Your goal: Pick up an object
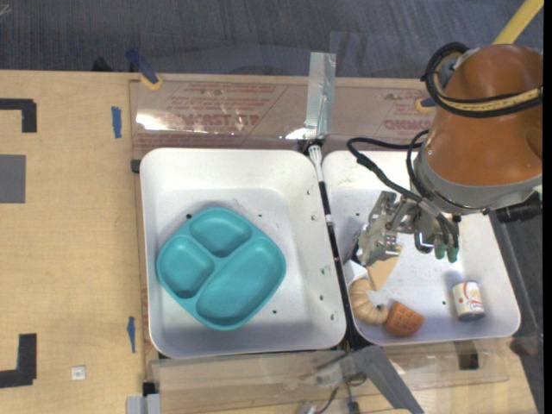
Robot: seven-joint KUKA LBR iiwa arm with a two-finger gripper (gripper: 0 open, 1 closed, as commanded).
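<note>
My gripper (376, 241) hangs low over the left part of the right bin (500, 257), below the orange wrist. Just under its tip lies a tan wedge-shaped piece (383, 272); whether the two touch I cannot tell. A croissant-like pastry (366, 301) curls in the bin's front left corner, with an orange-brown piece (404, 320) beside it. A small white can with a red label (467, 300) stands at the front right of the same bin.
A teal divided plate (222, 267) sits in the left bin (172, 179). A raised divider (326, 222) separates the bins. Black cables (384, 175) trail from the wrist over the right bin's back. Wooden bench surface (60, 231) lies to the left.
</note>
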